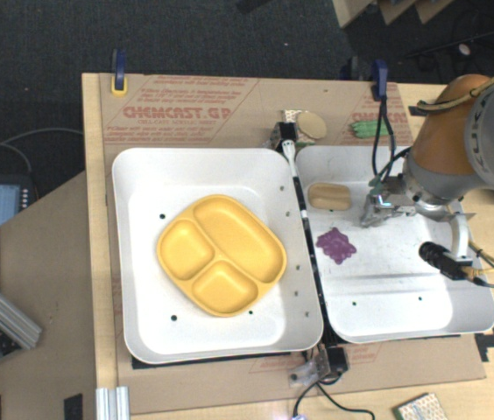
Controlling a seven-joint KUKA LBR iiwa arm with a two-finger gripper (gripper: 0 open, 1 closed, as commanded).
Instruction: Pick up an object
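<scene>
In the right bin point(422, 309) a tan, bread-like piece point(328, 196) lies near the far left corner. A small purple object point(336, 245) sits a little nearer, close to the bin's left wall. My gripper point(377, 210) is low over the bin floor, just right of the tan piece and up-right of the purple object. Nothing shows between its tips. The grey arm with its orange band point(447, 138) comes in from the right.
A yellow three-part plate point(220, 254) fills the middle of the left bin point(137, 182). On the bench behind the bins lie a green object point(365, 129) and a round tan item point(311, 126). A black fitting with cables point(442, 261) hangs by the wrist.
</scene>
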